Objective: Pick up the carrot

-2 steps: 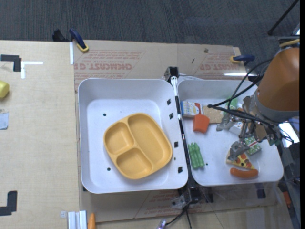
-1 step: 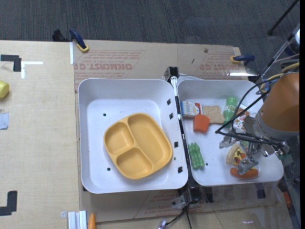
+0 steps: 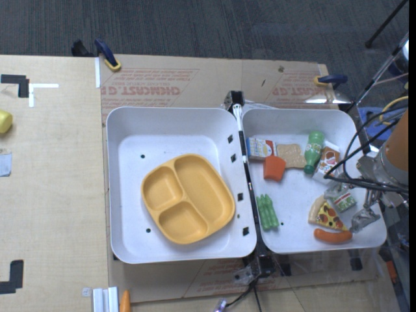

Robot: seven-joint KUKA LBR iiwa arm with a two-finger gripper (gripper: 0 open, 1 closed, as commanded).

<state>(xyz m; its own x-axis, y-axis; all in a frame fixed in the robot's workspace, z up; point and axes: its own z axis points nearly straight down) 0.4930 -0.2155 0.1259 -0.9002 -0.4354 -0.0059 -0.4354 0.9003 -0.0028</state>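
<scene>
Fingers (image 3: 364,220) of the gripper (image 3: 351,205) look spread apart, one grey tip toward the right bin's (image 3: 296,244) right wall and the other further in toward its middle; a small green and red packet (image 3: 344,202) shows in the gap, and whether either tip touches it cannot be told

Camera view: the gripper hangs over the right bin's near right corner, with the grey arm (image 3: 396,155) and its cables crossing that bin's right wall. The carrot (image 3: 333,236), a short orange-red stick, lies flat on the right bin's floor along its near wall, just beside the gripper and apart from both tips. A pizza slice (image 3: 325,214) lies touching the carrot's far side. Green beans (image 3: 267,212) lie near the right bin's left wall. A red-orange block (image 3: 274,168) sits toward its far left, with a small carton (image 3: 259,148) and a tan cracker (image 3: 290,155) beyond it by the far wall. A green bottle (image 3: 313,151) lies tilted near the far wall's middle. Beside the right bin's left wall stands the left bin (image 3: 123,194), which holds a yellow divided plate (image 3: 187,198)
</scene>
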